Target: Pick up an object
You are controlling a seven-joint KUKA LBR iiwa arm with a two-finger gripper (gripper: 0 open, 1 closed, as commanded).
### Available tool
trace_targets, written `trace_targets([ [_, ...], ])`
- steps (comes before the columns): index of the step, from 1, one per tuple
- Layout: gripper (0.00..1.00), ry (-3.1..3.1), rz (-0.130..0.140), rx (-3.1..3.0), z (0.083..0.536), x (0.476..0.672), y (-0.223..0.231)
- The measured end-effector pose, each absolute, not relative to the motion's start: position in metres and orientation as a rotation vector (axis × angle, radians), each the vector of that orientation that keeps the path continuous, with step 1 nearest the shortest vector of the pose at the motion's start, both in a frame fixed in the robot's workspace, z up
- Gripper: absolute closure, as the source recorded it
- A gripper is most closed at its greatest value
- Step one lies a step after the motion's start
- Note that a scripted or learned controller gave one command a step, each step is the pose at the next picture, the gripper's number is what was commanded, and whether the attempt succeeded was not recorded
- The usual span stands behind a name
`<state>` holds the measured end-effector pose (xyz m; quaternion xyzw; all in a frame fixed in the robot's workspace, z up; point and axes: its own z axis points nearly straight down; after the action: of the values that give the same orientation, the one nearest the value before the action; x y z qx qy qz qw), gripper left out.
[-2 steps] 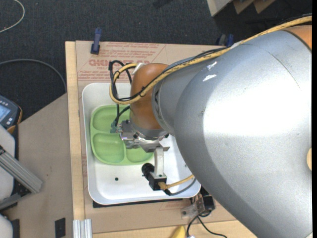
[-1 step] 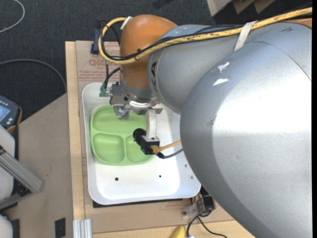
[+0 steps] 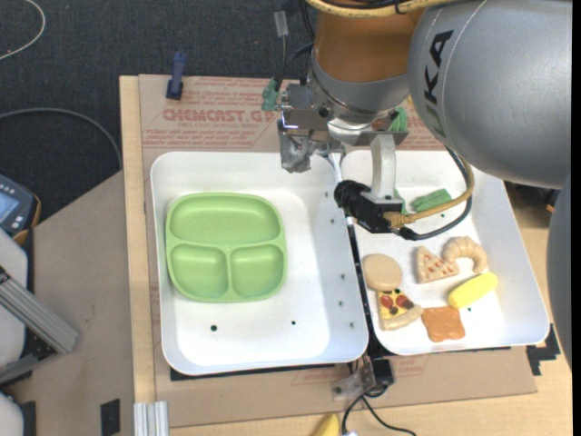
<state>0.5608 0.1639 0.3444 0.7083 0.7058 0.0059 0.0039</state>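
In the right bin, toward its near side, we see toy foods lying close together: a round tan cookie, a pizza slice, an orange square, a yellow piece, a croissant and a tan wedge. A green divided plate lies in the left bin. The gripper hangs over the left bin's far edge, well apart from the foods; we cannot tell whether it is wide or narrow.
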Motion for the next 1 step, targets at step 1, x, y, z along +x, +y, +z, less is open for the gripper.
trace_targets([
  [1,1.00,2.232,-0.026,2.226,0.1699,0.5133,0.2023],
])
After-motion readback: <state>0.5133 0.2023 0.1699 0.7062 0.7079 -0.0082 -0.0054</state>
